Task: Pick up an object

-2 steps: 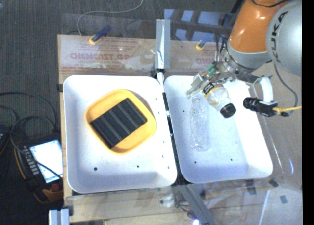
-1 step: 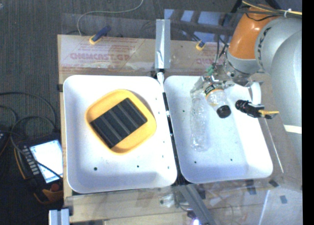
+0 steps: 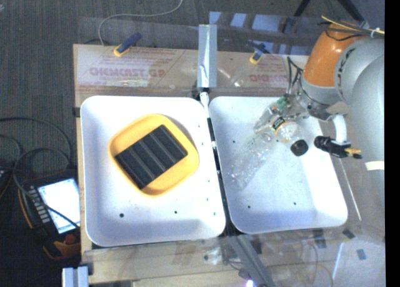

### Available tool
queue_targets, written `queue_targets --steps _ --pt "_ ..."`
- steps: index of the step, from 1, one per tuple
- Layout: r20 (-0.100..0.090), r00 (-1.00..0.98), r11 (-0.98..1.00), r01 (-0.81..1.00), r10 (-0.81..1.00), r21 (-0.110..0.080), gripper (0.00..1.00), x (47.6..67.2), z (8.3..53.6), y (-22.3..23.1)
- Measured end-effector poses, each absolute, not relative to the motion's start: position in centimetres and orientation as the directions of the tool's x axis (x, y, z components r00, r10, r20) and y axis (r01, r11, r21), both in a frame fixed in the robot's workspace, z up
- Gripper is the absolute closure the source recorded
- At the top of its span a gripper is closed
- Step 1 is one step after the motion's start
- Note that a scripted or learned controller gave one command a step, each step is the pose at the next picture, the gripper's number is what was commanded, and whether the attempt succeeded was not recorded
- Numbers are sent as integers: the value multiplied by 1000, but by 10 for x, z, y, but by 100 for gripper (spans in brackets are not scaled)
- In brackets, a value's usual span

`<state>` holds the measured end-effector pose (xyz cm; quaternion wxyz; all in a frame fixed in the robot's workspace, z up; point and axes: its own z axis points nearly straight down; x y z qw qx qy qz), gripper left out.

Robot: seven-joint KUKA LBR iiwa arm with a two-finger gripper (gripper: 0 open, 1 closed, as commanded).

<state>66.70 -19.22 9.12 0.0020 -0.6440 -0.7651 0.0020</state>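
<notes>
— Yellow dish [image 3: 134, 128], is that the nearest thing to the gripper [image 3: 282, 115]?

— No. It sits well away from the gripper, across the seam between the bins, in the left bin [image 3: 100, 211]. A black ribbed slab [image 3: 152, 156] lies in it, turned at a slant.

— What is close to the tool, then?

— A clear plastic thing [image 3: 257, 148], crumpled and hard to make out against the white. It lies in the right bin [image 3: 300, 204], stretching away from the gripper toward the near left of that bin. Its upper end comes right up under the gripper.

— Touching it?

— I cannot tell. Clear plastic and the gripper's own parts blur together at that spot.

— Is the gripper wide, narrow, or holding something?

— That cannot be told either; the tip is too small and too muddled to read. Nothing is plainly seen clasped in it.

— And where does the gripper itself stand?

— Over the far right part of the right bin, near its back wall. The grey arm [image 3: 365, 85] comes in behind it from the right, with the orange band [image 3: 322, 60] just above the wrist.

— Anything between the gripper and the yellow dish?

— Bare white floor of the right bin, then the two bin walls meeting side by side.
</notes>
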Motion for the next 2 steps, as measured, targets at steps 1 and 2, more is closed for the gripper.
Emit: queue_targets --steps 1,2 --pt "1 -171 171 985 985 -6 100 667 100 -192" --pt "1 -97 97 995 995 0 100 669 172 -135"
